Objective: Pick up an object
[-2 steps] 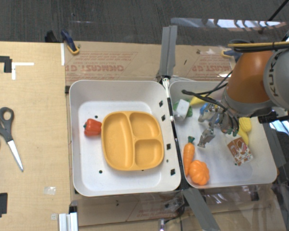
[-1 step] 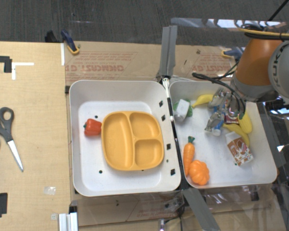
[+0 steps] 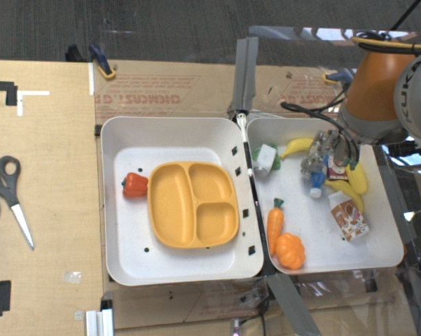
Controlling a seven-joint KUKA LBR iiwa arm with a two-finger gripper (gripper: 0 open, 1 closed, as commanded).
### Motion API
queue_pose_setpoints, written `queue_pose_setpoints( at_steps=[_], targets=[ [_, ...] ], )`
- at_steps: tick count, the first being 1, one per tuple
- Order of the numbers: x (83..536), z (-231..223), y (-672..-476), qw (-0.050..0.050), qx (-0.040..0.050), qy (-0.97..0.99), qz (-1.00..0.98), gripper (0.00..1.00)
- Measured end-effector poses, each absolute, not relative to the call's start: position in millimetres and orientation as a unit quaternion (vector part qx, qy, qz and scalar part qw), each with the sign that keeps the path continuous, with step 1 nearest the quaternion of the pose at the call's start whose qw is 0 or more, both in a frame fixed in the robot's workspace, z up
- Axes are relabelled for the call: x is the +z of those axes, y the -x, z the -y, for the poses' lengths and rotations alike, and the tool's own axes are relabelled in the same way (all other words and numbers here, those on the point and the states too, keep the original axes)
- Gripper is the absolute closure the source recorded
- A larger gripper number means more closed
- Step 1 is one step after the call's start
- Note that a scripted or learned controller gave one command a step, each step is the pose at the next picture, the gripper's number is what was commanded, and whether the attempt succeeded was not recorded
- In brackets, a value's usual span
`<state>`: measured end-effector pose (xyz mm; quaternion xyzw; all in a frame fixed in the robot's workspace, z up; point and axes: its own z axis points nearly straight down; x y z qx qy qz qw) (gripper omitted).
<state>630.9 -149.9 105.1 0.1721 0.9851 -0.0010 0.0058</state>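
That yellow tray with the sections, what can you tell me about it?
The tray is a yellow-orange plate that looks like smooth plastic, with rounded corners and three hollows: one long one on the view's left, two smaller ones stacked on the right. It lies flat, face up, slightly turned, in the middle of the left bin. Nothing lies in it. A red pepper sits right at its left edge.

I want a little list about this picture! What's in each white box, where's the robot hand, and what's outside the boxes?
left bin: a yellow divided tray and a red pepper beside the tray's left edge
right bin: carrot, small orange pumpkin, bananas, a green and white block, a small printed packet
gripper: low over the right bin, next to the bananas, with a blue and white item just under it
held: cannot tell
bench outside the bins: scissors at the far left
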Motion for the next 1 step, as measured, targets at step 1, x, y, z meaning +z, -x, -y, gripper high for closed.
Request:
queue_pose_setpoints(
  at_steps=[1],
  targets=[
    [91.7, 92.0, -609.0, 0.0, -0.0004, -0.304, -0.953, 1.0]
  ],
)
